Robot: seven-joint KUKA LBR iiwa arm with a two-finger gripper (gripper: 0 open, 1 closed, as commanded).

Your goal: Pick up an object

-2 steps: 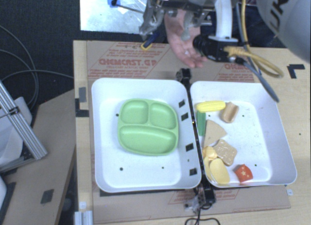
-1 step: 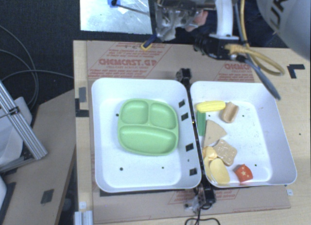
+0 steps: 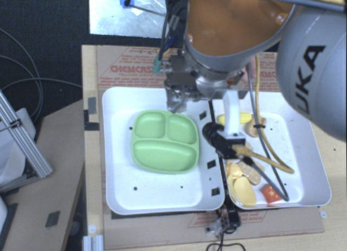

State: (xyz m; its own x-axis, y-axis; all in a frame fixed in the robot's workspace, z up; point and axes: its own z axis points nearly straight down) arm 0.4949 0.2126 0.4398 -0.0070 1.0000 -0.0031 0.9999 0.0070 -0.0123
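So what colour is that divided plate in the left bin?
Light green divided plate, seen in the camera view.

My one cam is fixed above the bench, angled down on both white bins (image 3: 116, 152). Arm (image 3: 255, 22) enters from frame right, close to lens, covering the top.

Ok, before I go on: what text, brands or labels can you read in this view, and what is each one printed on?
"UKA", the visible part of large black lettering, cut off at its upper end, on the grey arm.
"CHEMCAS", red print, cut off by the arm, on the brown cardboard sheet behind the left bin.
More red print runs along that sheet's edges; it is too small and blurred to read.
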